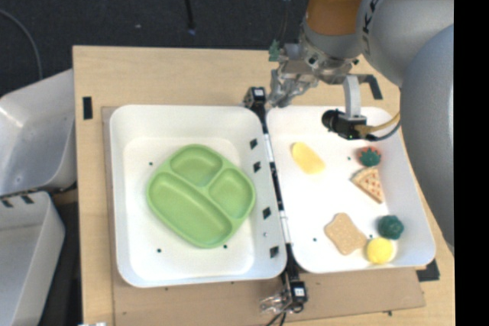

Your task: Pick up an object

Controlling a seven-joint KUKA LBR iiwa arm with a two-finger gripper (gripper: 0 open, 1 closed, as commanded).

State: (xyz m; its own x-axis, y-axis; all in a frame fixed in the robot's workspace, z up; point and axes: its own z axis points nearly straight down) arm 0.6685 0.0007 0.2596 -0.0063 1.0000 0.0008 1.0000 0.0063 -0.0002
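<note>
Here the yellow oval piece (307, 158) lies lengthwise upper-left to lower-right

Divided plate (201, 195) in left bin (122, 164); toy foods scattered in right bin (321, 252); pincer (289, 91) above the bins' far edge

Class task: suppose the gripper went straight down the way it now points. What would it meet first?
Probably the top edge of the right bin near the divider, not a toy. The gripper hangs over that far corner; the yellow piece lies nearer the camera. Depth is unclear.
</note>
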